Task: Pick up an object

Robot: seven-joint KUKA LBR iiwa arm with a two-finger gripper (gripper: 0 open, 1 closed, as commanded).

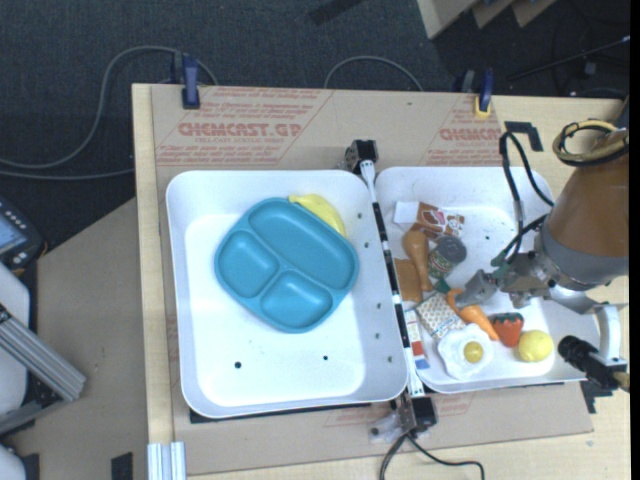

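The right bin (470,182) holds a heap of toy food. There is a brown bread-like piece (413,260), a dark can (446,255), an orange carrot (474,318), a fried egg (466,351), a lemon (536,345), a red piece (508,326) and a patterned cracker (433,315). My gripper (487,286) hangs low over the middle right of this bin, just above the carrot and beside the can. The grey wrist and orange band (592,208) rise behind it and hide part of the bin's right side. Nothing shows as lifted.
The left bin (200,298) carries a blue divided plate (287,264) with a yellow object (320,209) peeking out behind it. A small brown packet (441,220) and a white card (405,212) lie at the back of the right bin. Black cables (520,168) loop near the arm.
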